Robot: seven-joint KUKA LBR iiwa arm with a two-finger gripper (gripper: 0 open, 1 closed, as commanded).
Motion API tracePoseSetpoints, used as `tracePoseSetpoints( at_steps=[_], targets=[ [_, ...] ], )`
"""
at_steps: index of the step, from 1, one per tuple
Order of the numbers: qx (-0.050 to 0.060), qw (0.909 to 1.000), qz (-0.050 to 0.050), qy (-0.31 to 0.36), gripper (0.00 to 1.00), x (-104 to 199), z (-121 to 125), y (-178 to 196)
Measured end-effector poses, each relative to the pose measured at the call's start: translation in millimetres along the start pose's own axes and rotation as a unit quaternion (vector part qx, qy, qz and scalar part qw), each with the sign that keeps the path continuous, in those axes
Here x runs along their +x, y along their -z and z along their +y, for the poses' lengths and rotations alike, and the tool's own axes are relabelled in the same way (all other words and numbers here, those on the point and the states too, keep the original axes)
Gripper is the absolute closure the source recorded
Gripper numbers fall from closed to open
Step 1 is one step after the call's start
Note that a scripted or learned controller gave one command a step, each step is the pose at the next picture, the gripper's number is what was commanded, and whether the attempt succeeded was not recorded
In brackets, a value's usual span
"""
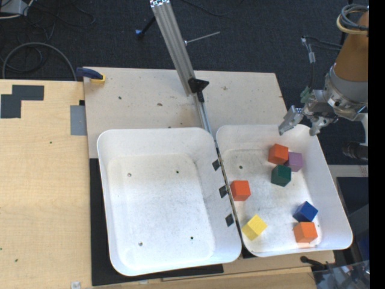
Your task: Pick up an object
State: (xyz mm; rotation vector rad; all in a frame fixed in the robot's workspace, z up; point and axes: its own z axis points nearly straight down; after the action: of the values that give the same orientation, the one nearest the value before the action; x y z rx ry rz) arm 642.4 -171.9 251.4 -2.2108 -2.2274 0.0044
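Note:
My gripper (302, 123) hangs above the far right corner of the right bin (264, 138), its two fingers spread open with nothing between them. Below it in that bin lie several blocks: an orange one (278, 153), a purple one (295, 160) touching it, and a dark green one (281, 175) just in front. Nearer the divider sits another orange block (240, 189). At the front are a yellow block (255, 226), a blue block (306, 211) and an orange block (305, 232).
The left bin (120, 140) lies beside the right one, with black clips along the shared rim. A slanted aluminium bar (177, 47) rises behind the bins. Wooden bench surface extends left.

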Motion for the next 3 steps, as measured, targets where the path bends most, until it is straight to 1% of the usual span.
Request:
tracePoseSetpoints(
  at_steps=[3],
  targets=[
    [0.000,1.0000,0.000,0.001,0.00,0.0,-0.1,-0.1]
  ],
)
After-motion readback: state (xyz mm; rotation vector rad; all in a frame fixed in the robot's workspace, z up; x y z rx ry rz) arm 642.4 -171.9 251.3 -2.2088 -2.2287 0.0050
